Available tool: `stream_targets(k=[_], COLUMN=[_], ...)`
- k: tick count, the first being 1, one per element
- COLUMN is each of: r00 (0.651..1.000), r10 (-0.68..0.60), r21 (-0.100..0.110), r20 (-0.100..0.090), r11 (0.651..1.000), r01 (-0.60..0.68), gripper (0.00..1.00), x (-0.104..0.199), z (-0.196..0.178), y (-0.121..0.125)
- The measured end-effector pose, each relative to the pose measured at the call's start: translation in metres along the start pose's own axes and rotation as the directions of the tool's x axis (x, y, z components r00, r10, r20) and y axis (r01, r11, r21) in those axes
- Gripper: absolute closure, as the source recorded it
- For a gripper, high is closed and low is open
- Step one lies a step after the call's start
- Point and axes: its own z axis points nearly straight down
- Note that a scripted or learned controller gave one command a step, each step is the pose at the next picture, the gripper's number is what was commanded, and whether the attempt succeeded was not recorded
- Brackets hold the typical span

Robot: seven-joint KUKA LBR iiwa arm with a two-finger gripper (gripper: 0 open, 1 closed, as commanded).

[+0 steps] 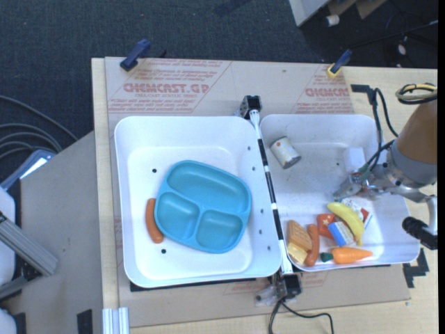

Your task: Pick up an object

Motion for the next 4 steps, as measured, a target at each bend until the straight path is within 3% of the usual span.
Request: stream_targets(k=[1, 2, 3, 4], r00=[1.0, 1.0, 1.0, 1.0], r10=[0.001, 0.001, 0.002, 0.0], r21=[-0.001, -0.001, -0.001, -0.002], r20=[0.002, 0.002, 0.004, 0.006], r11=[1.0, 1.0, 1.0, 1.0], r01=[-0.001, -0.001, -0.002, 0.0], gripper=[1.0, 0.0, 0.0, 1.0], x=[-0.001, -0.001, 0.023, 0.023], z=[-0.01, -0.01, 0.0, -0.01], y=[0.0, 0.0, 0.066, 0.066])
